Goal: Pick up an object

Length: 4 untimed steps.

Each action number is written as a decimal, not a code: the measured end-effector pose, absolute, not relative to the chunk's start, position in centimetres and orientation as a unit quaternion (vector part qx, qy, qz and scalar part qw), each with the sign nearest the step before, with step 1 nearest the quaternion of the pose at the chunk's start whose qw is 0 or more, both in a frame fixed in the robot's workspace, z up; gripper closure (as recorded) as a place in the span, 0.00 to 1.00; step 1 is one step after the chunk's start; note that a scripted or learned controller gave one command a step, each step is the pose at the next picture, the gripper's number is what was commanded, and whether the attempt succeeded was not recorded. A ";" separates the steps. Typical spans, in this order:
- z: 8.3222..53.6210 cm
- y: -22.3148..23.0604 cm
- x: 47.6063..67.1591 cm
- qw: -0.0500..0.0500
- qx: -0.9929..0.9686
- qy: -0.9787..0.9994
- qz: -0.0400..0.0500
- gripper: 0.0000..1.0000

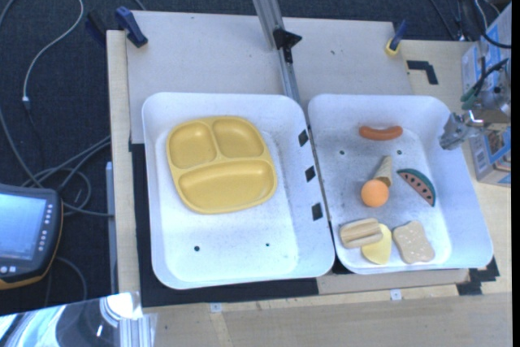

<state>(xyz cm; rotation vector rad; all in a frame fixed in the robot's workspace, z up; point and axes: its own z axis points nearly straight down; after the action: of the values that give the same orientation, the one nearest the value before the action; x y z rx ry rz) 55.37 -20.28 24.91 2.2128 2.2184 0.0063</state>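
The pincer [455, 130] hangs over the far right rim of the right bin [463, 175], a small grey shape at the end of the arm reaching in from the side. Whether it stands wide or narrow I cannot tell; it is too small and blurred here, and nothing shows between its tips. It looks parked at the edge, probably so the camera has an open look at the toys before a target is chosen.

Taking the right bin as the landmark: all the candidates for picking lie inside it, spread apart, which should leave room to close on one at a time. The sausage [380, 132] lies near the bin's far wall, nearest the pincer. The watermelon slice [417, 184] sits towards the bin's right side, with the ice-cream cone [382, 169] just left of it, at the middle. The orange ball [374, 193] touches the cone's wide end. Along the bin's near wall lie a bread roll [360, 232], a yellow cheese wedge [377, 252] tucked against it, and a toast slice [413, 243] just right of those.

Left of the right bin, sharing a rim, is the left bin [236, 256], holding a yellow divided plate [221, 164]. Both bins rest on the desk [211, 53].

The pick appears not yet begun.
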 end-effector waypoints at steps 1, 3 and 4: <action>25.8 -20.3 55.5 0.002 0.706 0.708 0.001 1.00; 24.8 -9.9 53.4 -0.002 0.705 0.709 0.000 1.00; 23.6 -4.7 52.7 -0.003 0.705 0.709 0.000 1.00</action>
<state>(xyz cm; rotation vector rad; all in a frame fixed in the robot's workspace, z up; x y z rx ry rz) 52.66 -4.72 23.56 2.2181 2.2322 -0.0003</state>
